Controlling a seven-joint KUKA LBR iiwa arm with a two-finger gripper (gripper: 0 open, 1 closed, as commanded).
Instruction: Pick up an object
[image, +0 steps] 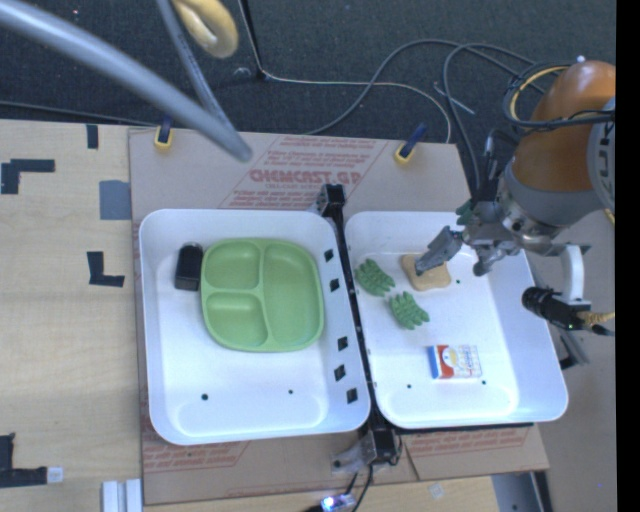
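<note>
A brown cardboard sheet (310, 170) printed with red lettering lies flat as the base of the scene, clamped at its far edge by a yellow clip (163, 136) and a blue-and-yellow clip (408, 148). Left of the cardboard, the pale wooden bench top (60, 300) carries black tape marks (98, 268) and a grey patch (115, 198). Beyond the cardboard's far edge spreads dark carpet (330, 50), crossed by thin black cables (400, 70). Light is even and soft.
</note>
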